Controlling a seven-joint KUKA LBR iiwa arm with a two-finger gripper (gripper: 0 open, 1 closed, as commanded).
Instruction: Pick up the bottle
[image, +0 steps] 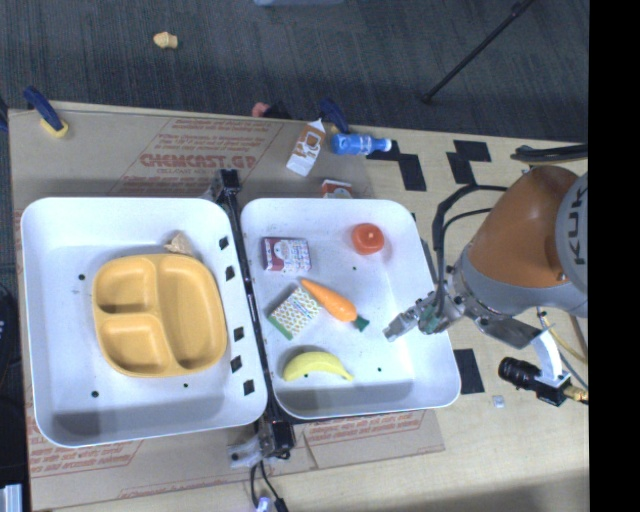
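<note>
Nearest the camera, at the front of the right-hand shallow white bin (440, 385), we see a yellow banana (315, 367) lying on its side. Just behind it sit a small green-and-white patterned packet (293, 312) and an orange toy carrot with a green top (333, 301), the carrot touching the packet's right edge. To their right our gripper (403, 323) hangs over the bin's right side, low and tilted, reaching in from the grey arm with its orange band (520, 240); we cannot tell how far apart its fingers stand, and we see nothing between them. Beside this bin, the left-hand white bin (40, 300) carries a yellow plastic divided tray with three compartments (158, 313). Farther back in the right bin lie a small red-and-white carton (286, 254) and a round orange-red lid-like object (367, 238). Beyond both bins, on the cardboard-covered table (200, 150), rest a small brown-and-white carton (306, 149) and, just right of it, the small blue bottle with a white cap (358, 145), lying on its side well apart from the gripper.
</note>
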